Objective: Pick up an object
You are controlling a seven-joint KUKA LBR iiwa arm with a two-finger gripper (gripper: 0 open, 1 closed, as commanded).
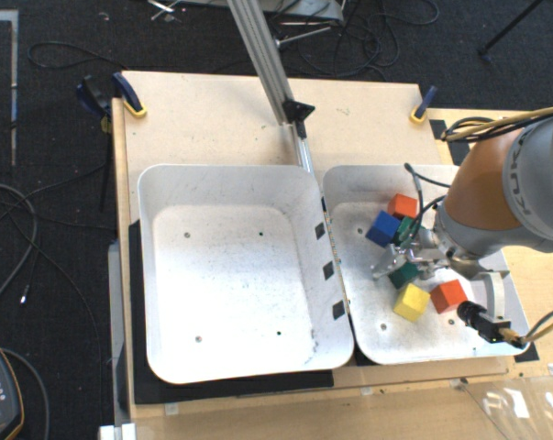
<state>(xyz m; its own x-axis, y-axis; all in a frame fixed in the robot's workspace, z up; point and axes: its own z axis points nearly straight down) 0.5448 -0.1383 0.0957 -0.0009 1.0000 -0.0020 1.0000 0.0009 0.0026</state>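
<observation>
A: Nearest item, front of the right bin point(368, 351): yellow block point(411, 302), lying flat on the bin floor; red block point(448, 295) just beside it, to its right; both free, nothing gripping them.

B: Next items back?

A: Green block point(405, 274), dark, just behind the yellow one and partly under the gripper point(406, 257); blue block point(382, 229) further back; orange block point(403, 206) behind that, touching or nearly touching the blue; all five resting in the right bin.

B: Left bin point(166, 186)?

A: White, shallow, speckled floor; no blocks entered against it.

B: Arm point(496, 200)?

A: Grey with an orange band; reaching in from the right; gripper low over the cluster, between the blue block and the green one.

B: Pincer state?

A: Cannot tell; metal parts and cables crowd the spot, and whether the tips stand apart or together is not readable; no block visibly clamped between them.

B: Progress entry, then?

A: Approach looks done; grasp unconfirmed; lift not yet done, every block sitting on the bin floor. My judgement: the green block is the likeliest target, being closest under the gripper; closing and raising remain.
</observation>
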